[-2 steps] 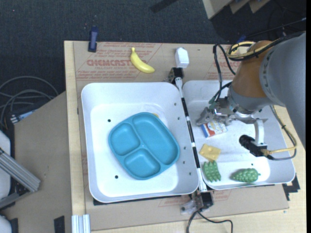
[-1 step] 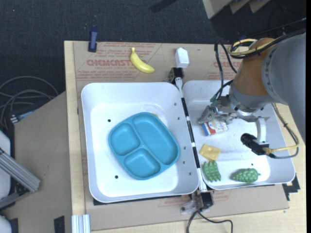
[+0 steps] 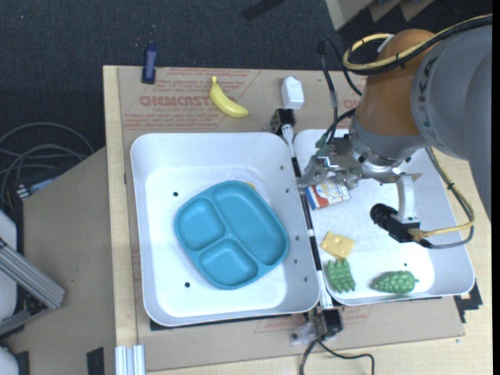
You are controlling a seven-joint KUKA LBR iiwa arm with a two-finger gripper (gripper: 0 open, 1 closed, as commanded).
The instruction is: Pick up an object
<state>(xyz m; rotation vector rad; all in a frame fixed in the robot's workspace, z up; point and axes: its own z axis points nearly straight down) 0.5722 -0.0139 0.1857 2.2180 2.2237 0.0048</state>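
Nearest items, right bin (image 3: 457, 268): green leafy piece (image 3: 340, 275) at the near left corner, green grape-like cluster (image 3: 395, 283) to its right, yellow cheese wedge (image 3: 337, 245) just beyond the leafy piece. Red, white and blue carton (image 3: 326, 193) lies at the bin's far left, directly beneath the gripper (image 3: 332, 172); finger state cannot be told. Left bin (image 3: 156, 162): blue divided plate (image 3: 230, 233). Yellow banana (image 3: 226, 101) on the bench beyond the left bin.
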